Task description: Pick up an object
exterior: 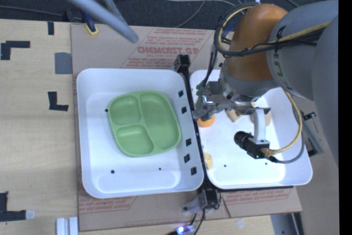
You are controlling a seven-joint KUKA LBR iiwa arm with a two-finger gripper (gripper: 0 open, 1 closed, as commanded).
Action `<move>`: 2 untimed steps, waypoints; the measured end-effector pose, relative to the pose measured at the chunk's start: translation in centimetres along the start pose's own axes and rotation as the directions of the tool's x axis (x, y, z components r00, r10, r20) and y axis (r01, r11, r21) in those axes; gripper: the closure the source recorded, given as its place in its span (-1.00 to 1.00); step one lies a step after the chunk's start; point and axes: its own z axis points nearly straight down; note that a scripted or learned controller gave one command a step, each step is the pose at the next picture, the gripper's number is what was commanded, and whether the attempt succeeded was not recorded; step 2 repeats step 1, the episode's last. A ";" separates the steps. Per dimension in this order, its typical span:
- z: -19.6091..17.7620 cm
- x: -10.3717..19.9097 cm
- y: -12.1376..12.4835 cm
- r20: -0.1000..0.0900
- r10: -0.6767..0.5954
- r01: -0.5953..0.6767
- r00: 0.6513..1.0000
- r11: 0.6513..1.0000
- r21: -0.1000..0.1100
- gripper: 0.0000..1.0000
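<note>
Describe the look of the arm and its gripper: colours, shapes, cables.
The arm is bulky, rounded grey, with a glossy orange band above the wrist. Thin yellow and black cables loop around that band and trail down the side. The gripper is a small metallic grey block with dark parts.

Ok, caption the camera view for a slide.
KUKA arm lowers its gripper into the right bin; green divided plate in the left bin.

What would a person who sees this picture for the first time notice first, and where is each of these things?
The eye goes first to the big grey arm with its orange band, reaching in from the right and hanging low over the right bin. Next comes the green divided plate, lying flat in the middle of the left bin. A small orange object sits at the right bin's left edge, just below the gripper.
</note>
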 end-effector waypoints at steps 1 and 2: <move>1.4 5.0 0.5 0.001 0.001 -0.001 1.000 1.000 0.002 1.00; 1.4 5.0 0.5 0.001 0.001 -0.001 1.000 1.000 0.002 1.00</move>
